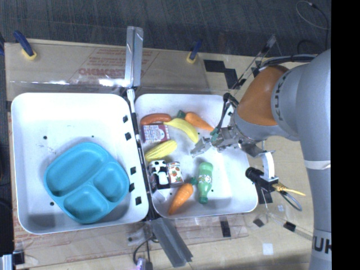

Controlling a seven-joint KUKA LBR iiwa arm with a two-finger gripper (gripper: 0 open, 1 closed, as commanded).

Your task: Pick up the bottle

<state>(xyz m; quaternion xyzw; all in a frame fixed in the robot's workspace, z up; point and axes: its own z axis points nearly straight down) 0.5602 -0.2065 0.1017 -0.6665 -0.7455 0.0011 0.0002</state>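
A green bottle [204, 182] with a white label lies in the right bin [239, 206], near its front wall, neck toward the front. My gripper [203, 144] hangs over the middle of that bin, just behind the bottle and apart from it. Nothing shows between its tips. The grey arm with its orange band [260, 101] reaches in from the right.
Around the bottle lie a carrot [180, 198], a small printed carton [167, 174], a corn cob [160, 149], a red can [155, 133], a banana [185, 129], a sausage [155, 118] and a second carrot [198, 121]. A blue sectioned plate [84, 181] sits in the left bin [22, 111].
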